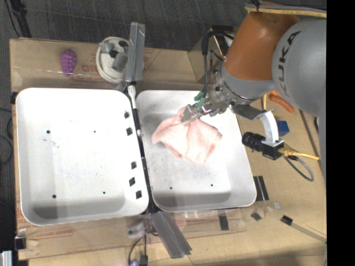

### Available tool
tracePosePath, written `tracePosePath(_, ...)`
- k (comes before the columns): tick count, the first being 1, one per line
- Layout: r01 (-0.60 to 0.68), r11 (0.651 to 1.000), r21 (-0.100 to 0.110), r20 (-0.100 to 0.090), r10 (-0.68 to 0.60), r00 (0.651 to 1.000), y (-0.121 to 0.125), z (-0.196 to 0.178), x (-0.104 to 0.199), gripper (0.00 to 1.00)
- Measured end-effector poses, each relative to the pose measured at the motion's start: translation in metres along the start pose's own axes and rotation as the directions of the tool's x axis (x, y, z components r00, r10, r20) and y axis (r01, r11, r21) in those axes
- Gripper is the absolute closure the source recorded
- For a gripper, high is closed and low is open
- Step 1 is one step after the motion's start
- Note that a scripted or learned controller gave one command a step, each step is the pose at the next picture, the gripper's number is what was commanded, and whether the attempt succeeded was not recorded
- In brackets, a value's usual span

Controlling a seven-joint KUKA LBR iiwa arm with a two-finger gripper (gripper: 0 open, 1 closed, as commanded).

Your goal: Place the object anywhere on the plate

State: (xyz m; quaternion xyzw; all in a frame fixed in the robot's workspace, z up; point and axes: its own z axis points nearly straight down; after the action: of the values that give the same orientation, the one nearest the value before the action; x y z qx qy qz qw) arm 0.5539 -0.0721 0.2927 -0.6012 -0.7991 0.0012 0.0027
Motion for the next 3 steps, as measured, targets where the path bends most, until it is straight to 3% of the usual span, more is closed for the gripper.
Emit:
tracePosePath(1,-0.002,1.0,0.001,0.001,0.002,1.0,0.001,0.062,0.003,1.0)
tracePosePath(2,0.005,1.0,0.001,0.0,-0.005,1.0,0.001,0.062,0.004,1.0)
tracePosePath(3,0.398,0.917,0.001,0.002,-0.398,0.917,0.005,0.073,0.056,1.0)
